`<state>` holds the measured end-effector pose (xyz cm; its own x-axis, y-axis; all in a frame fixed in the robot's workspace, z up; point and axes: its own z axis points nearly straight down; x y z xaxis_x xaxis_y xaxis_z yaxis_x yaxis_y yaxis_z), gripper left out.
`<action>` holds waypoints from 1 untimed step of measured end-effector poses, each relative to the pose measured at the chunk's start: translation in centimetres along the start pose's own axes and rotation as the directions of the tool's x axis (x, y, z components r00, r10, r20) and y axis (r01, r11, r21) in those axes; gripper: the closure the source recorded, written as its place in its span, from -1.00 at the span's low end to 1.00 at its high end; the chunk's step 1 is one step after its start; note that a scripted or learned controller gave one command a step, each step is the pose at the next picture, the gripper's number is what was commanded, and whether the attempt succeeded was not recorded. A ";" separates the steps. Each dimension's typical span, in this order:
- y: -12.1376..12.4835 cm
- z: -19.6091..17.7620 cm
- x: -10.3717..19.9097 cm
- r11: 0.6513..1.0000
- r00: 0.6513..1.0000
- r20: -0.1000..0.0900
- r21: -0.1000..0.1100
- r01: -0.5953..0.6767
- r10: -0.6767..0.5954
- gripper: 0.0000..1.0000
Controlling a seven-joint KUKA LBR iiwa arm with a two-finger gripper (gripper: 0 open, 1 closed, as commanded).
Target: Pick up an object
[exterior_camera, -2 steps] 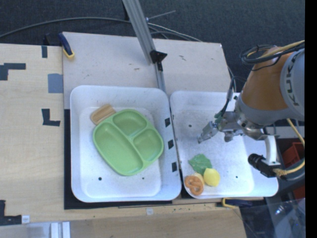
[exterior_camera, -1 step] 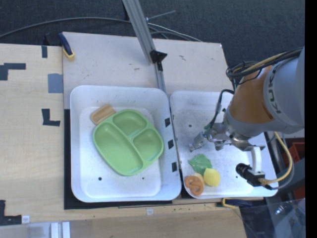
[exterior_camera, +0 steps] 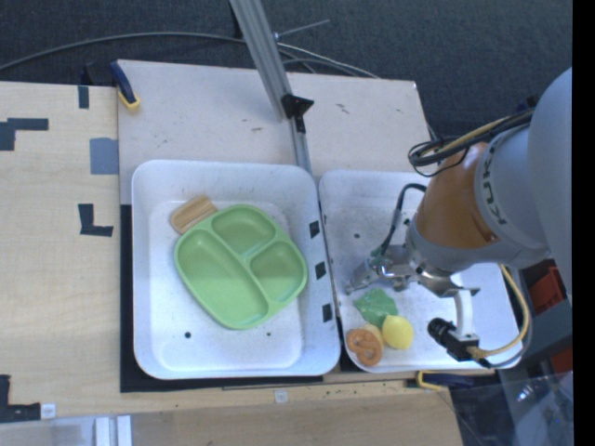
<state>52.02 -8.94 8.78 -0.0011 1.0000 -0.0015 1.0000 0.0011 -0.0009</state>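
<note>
Light: we see even, bright overhead lighting.
Glare: the white bins [exterior_camera: 149, 249] wash out slightly.
Shadows: we find soft, short ones beside the green tray [exterior_camera: 240, 266].
Sharpness: we note mild softness and coarse grain throughout.

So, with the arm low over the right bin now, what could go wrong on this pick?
1. The green item, the yellow one and the orange one lie crowded together; the pincer may push one aside instead of gripping it.
2. They sit near the right bin's front wall, so the pincer could strike the rim.
</note>
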 end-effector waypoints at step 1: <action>0.0 -1.1 0.1 1.000 1.000 -0.003 0.001 0.001 -0.001 1.00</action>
<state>52.01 -8.85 9.91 -0.0019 1.0000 0.0011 1.0000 0.0019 -0.0023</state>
